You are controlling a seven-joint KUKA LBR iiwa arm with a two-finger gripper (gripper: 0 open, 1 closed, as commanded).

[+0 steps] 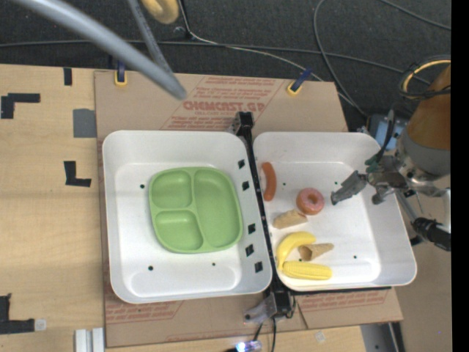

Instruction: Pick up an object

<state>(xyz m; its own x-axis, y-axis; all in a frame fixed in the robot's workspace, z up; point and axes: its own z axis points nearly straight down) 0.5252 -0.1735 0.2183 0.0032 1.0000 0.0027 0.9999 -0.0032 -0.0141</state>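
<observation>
Currently my pincer (350, 190) hangs open and empty over the right bin (392, 270), donut (310, 201) just left of it; risk: one finger lands on the donut's rim and shoves it into the bread piece (289, 218).

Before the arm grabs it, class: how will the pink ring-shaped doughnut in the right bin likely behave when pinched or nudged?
The doughnut lies flat, so it probably won't roll unless tipped onto its edge. Its smooth, rounded rim may slip between fingers. It looks like a small toy, likely light, so a nudge could slide it across the bin's smooth floor.
</observation>
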